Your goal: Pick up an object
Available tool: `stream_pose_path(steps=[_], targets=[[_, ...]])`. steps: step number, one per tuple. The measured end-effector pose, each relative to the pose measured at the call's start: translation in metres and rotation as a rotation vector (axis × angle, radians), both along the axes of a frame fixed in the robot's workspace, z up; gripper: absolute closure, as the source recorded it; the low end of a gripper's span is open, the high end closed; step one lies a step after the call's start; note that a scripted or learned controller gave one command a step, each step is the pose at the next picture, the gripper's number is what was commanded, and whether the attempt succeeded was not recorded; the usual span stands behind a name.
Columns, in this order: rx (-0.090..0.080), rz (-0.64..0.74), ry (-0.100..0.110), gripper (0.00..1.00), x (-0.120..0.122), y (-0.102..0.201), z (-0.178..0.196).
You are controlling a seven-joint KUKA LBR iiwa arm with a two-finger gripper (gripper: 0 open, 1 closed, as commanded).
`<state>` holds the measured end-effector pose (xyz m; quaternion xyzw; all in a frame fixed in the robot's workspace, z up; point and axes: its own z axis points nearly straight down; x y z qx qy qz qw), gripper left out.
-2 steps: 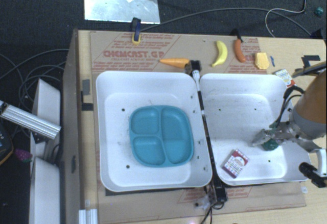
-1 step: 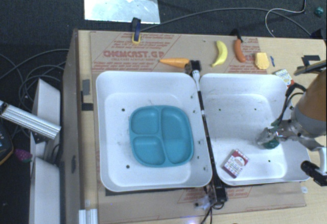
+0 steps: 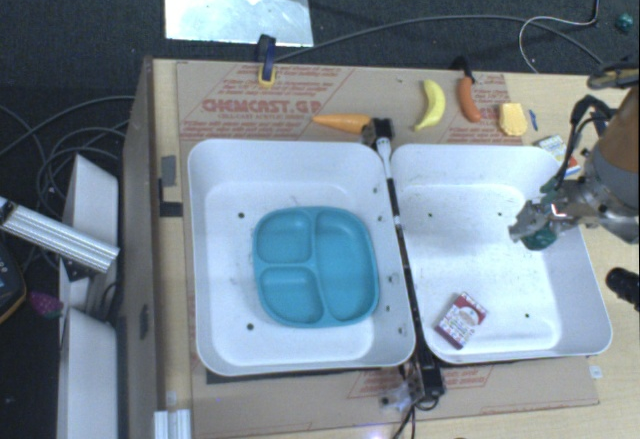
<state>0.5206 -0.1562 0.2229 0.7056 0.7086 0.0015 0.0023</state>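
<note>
My gripper [image 3: 535,227] hangs over the right side of the right bin [image 3: 500,172], reaching in from the right edge. A small dark teal object [image 3: 541,238] sits between its metal fingers [image 3: 522,226], and the gripper is shut on it. A small red and white box [image 3: 461,319] lies flat on the floor of the same bin, near the front and well to the left of the gripper.
The left bin [image 3: 225,177] holds a blue divided plate [image 3: 314,263]. Behind the bins, on the cardboard, lie a carrot [image 3: 341,123], a banana [image 3: 432,104], a red sausage-shaped toy [image 3: 468,99] and a yellow piece [image 3: 512,118]. Cables run across the back.
</note>
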Motion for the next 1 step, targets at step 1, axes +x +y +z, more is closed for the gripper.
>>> stream_pose_path(steps=[1], targets=[[0.002, 0.0, 0.003, 1.0, 0.0114, 0.0761, 0.0073]])
